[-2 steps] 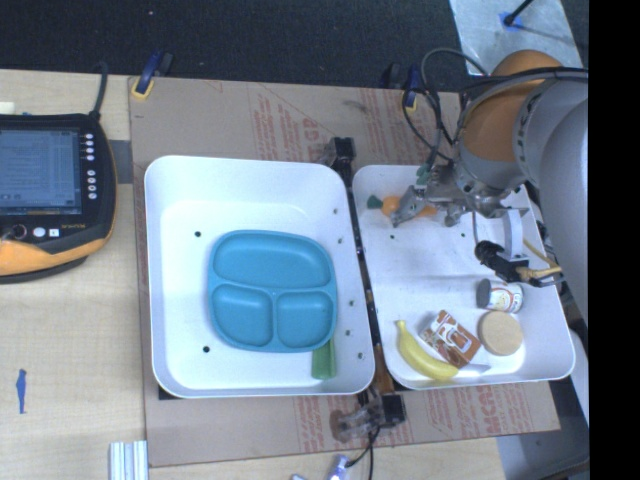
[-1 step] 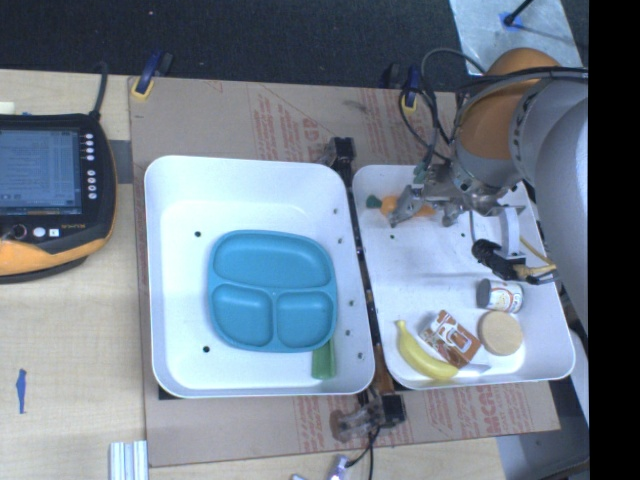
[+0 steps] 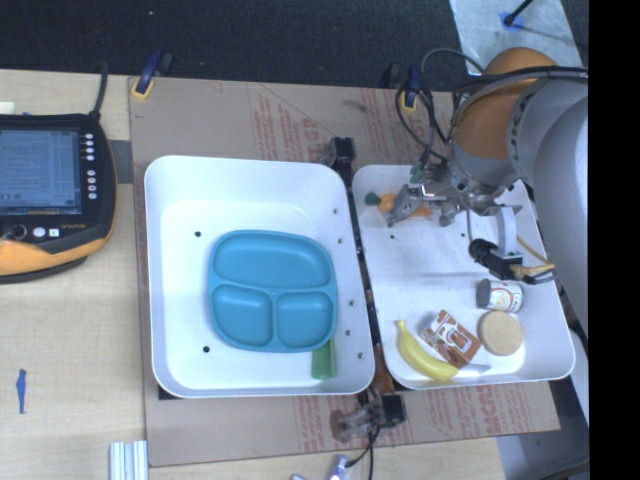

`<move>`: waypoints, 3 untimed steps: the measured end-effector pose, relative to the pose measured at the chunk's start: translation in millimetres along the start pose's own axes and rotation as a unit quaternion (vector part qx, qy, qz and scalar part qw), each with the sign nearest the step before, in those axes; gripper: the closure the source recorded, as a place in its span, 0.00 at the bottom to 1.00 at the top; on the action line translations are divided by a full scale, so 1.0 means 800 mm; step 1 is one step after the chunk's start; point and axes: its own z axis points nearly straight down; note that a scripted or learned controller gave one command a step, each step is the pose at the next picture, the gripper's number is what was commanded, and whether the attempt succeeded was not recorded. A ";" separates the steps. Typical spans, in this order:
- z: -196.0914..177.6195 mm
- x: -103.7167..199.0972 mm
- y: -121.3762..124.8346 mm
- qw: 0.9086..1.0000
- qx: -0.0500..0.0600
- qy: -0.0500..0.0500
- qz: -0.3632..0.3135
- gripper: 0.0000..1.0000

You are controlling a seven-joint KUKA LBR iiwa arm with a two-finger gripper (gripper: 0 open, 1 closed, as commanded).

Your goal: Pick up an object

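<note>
The desk (image 3: 90,318) carries two white bins; I take the right bin (image 3: 430,268) as landmark. The left bin (image 3: 170,268) beside it holds a blue divided plate (image 3: 272,290) and a green piece (image 3: 323,361). The gripper (image 3: 418,200) hangs over the far left corner of the right bin, just beside a small orange object (image 3: 388,201); I cannot tell how far it is opened, or if it holds anything. A banana (image 3: 422,356), a packet (image 3: 452,336) and a round lid (image 3: 501,333) lie at the near edge, well apart from the gripper. The orange object is nearest, on its left.
</note>
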 end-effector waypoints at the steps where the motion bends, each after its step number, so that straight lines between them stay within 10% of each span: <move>1: -0.002 0.001 0.000 1.000 -0.001 0.000 0.000 0.00; 3: -0.002 0.007 0.001 1.000 -0.001 0.000 0.000 0.00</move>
